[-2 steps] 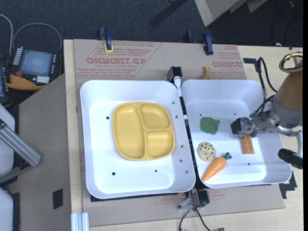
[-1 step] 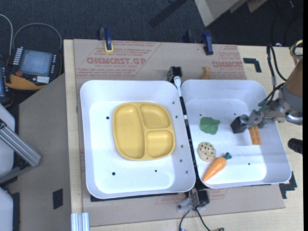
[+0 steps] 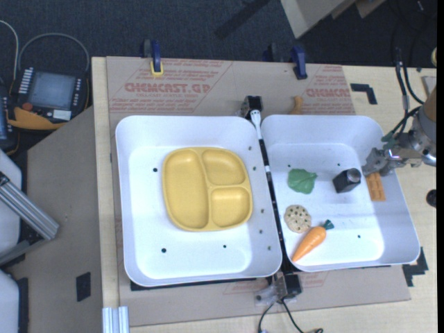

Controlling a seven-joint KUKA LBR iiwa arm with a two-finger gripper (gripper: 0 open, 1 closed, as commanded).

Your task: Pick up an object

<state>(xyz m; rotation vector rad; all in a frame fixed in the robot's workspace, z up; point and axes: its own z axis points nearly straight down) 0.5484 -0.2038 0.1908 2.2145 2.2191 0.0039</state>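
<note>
The right bin (image 3: 361, 252) holds a green leafy toy (image 3: 302, 180), a small black object (image 3: 347, 180), a speckled cookie (image 3: 297, 218) and an orange carrot (image 3: 309, 241). A short orange stick (image 3: 375, 186) lies against the bin's right wall. My gripper (image 3: 381, 159) hangs over that right wall, just above the orange stick and to the right of the black object. Nothing is visibly held in it.
The left bin (image 3: 139, 186) carries a yellow divided plate (image 3: 207, 188). A black hinge strip (image 3: 265, 172) runs between the bins. Blue clamps (image 3: 156, 55) stand at the board's far edge, and cables hang at the right near the arm (image 3: 423, 134).
</note>
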